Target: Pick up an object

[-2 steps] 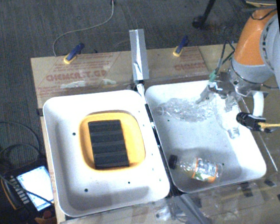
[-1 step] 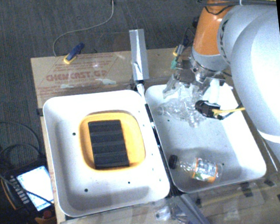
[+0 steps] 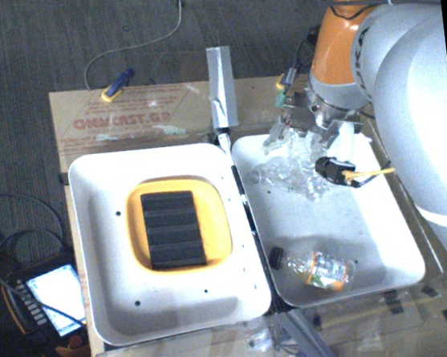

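Two white bins, taken left to right. In the left bin (image 3: pixel 92 230): a yellow tray (image 3: pixel 136 225) with a black ridged block (image 3: pixel 173 228) seated inside it, well apart from the action.

Across the divider into the right bin (image 3: pixel 376 236). At its upper end, a crumpled clear plastic piece (image 3: pixel 292 175), shapeless and glinting, with no true long axis, just a loose spread running left to right. Right above it, the gripper (image 3: pixel 309 135), hanging low over the plastic's upper edge, close enough to be touching or nearly so. Cannot tell how far the claw stands open, with glare and clutter in the way. Nothing plainly caught in it, so no claiming a hold.

Further down the same bin, near the front wall, a small bottle (image 3: pixel 320 269) lying on its side. Long axis roughly left to right, dipping slightly toward the right. Dark cap (image 3: pixel 277 256) pointing left, toward the divider, orange label at the middle.

Judging the step: approach and descent onto the clear plastic, grasp not yet confirmed. Next move likely calling for a firm close on a fold of that plastic, then a straight lift to check whether it comes away from the bin floor. Thin, slippery stuff, easy to miss.
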